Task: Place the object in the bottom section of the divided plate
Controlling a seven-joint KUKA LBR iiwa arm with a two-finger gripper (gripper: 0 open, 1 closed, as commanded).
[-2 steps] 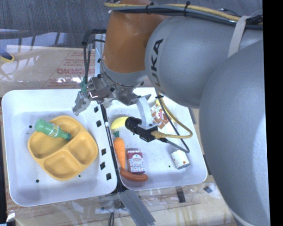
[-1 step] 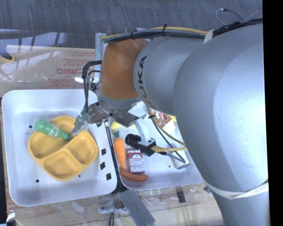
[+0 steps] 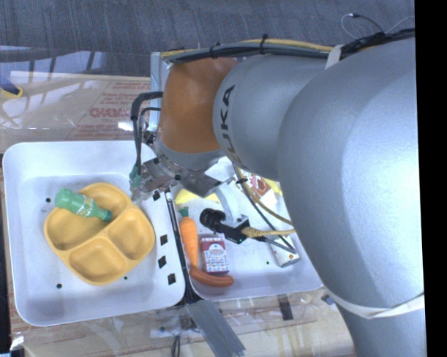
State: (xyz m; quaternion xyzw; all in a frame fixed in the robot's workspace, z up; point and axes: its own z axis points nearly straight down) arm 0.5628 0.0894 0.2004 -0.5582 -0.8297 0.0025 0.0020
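Note:
A yellow divided plate (image 3: 101, 240) sits in the left white bin (image 3: 30, 291). A green bottle (image 3: 82, 204) lies on its side across the plate's upper-left section, its neck pointing toward the plate's middle. My gripper (image 3: 141, 183) hangs just off the plate's upper-right rim, over the wall between the two bins. The large grey arm and its orange band (image 3: 191, 102) cover much of the right bin (image 3: 300, 277).
In the right bin lie an orange carrot (image 3: 189, 241), a small red box (image 3: 214, 256), a brown sausage (image 3: 211, 279) and a yellow item (image 3: 186, 199) partly under the wrist. A white packet (image 3: 285, 256) rests near the arm.

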